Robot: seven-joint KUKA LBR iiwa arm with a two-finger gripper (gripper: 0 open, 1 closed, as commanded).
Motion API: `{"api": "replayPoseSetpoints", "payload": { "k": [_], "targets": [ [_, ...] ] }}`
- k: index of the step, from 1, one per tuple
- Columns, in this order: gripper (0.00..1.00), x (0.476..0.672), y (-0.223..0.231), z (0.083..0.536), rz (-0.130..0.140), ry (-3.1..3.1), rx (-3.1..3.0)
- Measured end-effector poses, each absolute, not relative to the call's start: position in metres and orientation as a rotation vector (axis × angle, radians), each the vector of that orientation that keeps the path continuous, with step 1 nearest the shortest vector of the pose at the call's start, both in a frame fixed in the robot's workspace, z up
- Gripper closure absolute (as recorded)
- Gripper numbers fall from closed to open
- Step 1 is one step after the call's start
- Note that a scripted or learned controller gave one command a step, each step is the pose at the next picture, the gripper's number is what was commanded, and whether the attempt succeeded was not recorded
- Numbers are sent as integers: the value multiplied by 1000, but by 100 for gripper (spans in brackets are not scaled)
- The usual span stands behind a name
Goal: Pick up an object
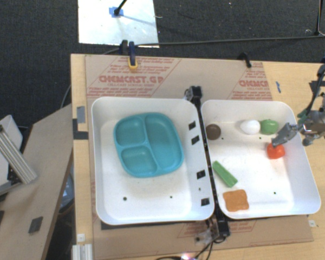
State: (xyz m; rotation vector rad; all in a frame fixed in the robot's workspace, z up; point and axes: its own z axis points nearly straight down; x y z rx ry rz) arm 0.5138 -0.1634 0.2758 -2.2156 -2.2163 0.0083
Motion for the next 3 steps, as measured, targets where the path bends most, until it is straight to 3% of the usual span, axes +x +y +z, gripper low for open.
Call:
{"api": "replayPoseSetpoints", "payload": {
  "k": [1,3],
  "targets": [
    [0,516,-163,282,-1,-2227,-2219],
    [0,501,-162,175,-1,-2223,-2220]
  ]
}}
